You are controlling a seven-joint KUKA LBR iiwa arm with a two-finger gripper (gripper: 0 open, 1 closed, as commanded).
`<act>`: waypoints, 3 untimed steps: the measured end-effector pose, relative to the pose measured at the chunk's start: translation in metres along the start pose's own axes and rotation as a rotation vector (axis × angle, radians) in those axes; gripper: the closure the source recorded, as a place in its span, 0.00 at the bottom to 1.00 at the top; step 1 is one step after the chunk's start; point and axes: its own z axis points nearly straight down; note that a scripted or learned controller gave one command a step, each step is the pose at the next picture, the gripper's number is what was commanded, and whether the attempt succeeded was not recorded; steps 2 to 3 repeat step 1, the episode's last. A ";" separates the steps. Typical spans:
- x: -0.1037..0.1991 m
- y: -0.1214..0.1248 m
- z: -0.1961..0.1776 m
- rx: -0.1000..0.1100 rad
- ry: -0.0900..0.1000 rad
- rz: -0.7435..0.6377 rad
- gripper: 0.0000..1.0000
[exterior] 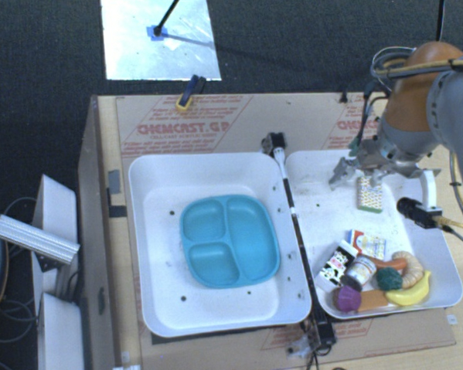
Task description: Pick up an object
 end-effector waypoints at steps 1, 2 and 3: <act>0.000 0.000 0.000 0.000 0.000 0.000 0.00; 0.000 0.000 0.000 0.000 0.000 0.000 0.00; 0.000 0.000 0.000 0.000 0.000 0.000 0.00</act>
